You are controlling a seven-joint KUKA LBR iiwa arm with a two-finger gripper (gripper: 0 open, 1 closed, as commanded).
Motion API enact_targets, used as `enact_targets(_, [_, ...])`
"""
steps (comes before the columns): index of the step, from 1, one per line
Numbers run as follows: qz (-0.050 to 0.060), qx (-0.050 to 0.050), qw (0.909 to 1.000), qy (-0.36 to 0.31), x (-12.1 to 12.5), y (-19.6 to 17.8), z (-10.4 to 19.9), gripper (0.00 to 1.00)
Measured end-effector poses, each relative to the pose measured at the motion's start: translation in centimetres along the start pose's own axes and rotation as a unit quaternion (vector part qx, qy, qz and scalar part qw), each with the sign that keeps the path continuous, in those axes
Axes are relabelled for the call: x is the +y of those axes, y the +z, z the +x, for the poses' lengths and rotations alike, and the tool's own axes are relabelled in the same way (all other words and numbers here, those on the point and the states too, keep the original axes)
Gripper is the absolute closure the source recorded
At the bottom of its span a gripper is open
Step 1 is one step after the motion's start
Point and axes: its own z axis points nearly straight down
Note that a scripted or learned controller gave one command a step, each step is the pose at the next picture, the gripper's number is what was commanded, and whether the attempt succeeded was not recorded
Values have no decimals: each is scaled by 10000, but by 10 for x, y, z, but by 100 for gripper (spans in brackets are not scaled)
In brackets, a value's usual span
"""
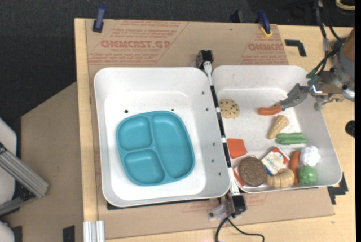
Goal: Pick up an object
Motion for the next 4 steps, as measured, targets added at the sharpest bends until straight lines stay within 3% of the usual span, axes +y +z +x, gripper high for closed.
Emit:
enact_targets(1, [39,10,10000,3,17,90,-16,0])
enact_targets(2, [36,13,10000,-2,18,173,-15,0])
enact_targets(3, [-10,-5,10000,5,20,158,-16,100])
enact_targets(4, [-44,3,10000,-44,26,63,71,100])
